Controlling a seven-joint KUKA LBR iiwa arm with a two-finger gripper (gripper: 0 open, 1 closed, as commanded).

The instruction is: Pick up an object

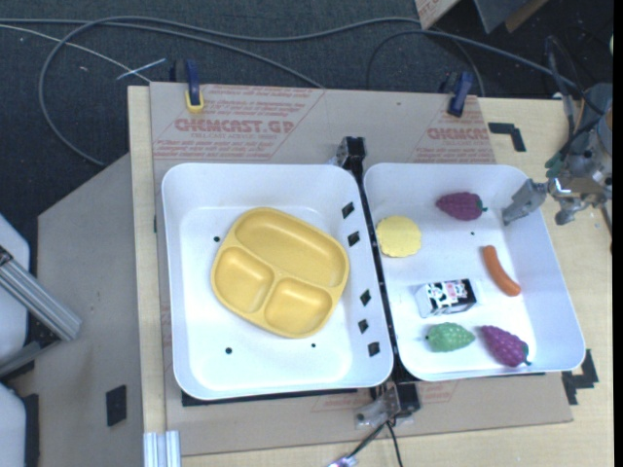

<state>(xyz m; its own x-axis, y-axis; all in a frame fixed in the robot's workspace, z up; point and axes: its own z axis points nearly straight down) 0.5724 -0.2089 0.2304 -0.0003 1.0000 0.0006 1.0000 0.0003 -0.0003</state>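
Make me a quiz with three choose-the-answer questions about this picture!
1. Where is the yellow tray? A left bin B right bin C on the floor
2. How many purple things lie in the right bin? A one B two C four
3. What is the hand holding? A the carrot B the carton C nothing
Answers: 1 A, it lies in the left bin. 2 B, one grape bunch at the top and one at the bottom. 3 C, nothing sits between its fingers.
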